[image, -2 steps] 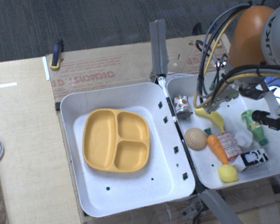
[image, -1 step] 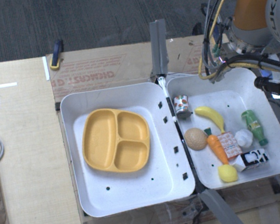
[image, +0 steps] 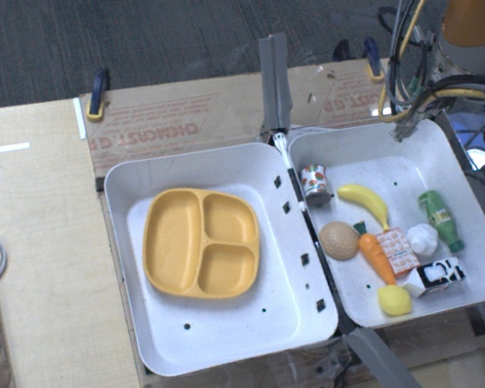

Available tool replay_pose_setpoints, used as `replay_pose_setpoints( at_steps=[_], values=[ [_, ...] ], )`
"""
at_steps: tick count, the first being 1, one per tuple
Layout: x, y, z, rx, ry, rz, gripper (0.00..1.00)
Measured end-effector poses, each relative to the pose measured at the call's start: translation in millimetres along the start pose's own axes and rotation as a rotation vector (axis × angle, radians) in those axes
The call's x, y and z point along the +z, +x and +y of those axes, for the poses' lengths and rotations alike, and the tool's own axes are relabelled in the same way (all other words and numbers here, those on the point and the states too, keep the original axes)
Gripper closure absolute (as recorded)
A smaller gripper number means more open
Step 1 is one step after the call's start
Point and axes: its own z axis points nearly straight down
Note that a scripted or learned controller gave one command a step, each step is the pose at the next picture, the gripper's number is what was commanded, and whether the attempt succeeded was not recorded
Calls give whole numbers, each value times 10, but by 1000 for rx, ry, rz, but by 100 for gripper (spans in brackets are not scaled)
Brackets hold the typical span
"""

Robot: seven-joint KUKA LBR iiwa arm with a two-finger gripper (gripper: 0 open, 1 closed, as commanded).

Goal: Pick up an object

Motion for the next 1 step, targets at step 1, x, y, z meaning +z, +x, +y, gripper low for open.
replay_pose_setpoints(
  at_steps=[1],
  values=[
    [-480,-225,-28,-150,-1,-1,100]
  ],
)
